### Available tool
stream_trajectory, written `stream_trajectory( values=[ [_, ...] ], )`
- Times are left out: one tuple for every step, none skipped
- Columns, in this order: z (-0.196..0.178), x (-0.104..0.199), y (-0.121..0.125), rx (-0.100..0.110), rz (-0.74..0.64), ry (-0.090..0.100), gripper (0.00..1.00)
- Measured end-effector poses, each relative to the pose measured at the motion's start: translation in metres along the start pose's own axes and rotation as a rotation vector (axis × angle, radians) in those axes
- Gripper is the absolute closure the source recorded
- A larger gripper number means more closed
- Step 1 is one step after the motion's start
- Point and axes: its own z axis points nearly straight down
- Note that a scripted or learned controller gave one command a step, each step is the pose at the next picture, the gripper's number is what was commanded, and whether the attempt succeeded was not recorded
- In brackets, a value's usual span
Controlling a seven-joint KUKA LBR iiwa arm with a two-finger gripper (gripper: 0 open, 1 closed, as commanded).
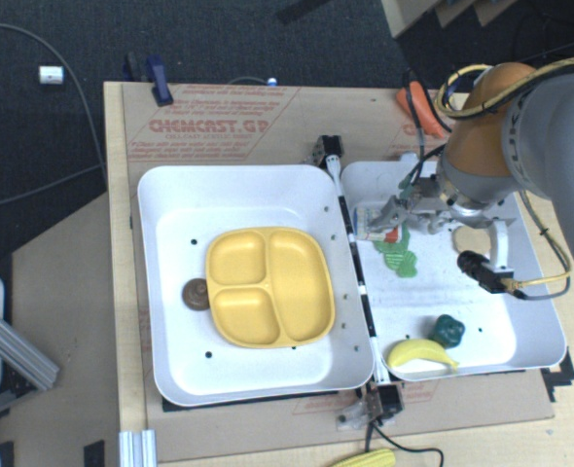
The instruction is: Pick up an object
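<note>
The gripper (389, 230) is lowered over the green object (400, 259) in the right bin (530, 343), right of centre, evidently for a grasp. Whether the jaws are spread or pressed together cannot be told.

Two white bins (165, 261) on a tan worktop (122, 290) with red print at its far side. Left bin, around the plate (268, 286): plate is yellow, three-section; a brown disc (196, 294) touches its left edge. Right of the plate, in the other bin: a green leafy piece (399, 258) with a red bit just above it, a dark green lump (448, 330), a yellow banana (421, 355). The arm (520, 134) is grey with an orange band. Floor is a dark carpet (44, 144).
</note>
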Motion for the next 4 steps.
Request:
stream_trajectory(
  values=[
    [0.001,0.009,-0.005,0.002,0.000,-0.001,0.00],
    [0.000,0.006,-0.009,0.001,0.001,0.000,0.00],
    [0.000,0.007,-0.013,0.001,0.001,-0.001,0.00],
    [0.002,0.001,0.032,0.008,-0.001,-0.002,0.00]
  ],
)
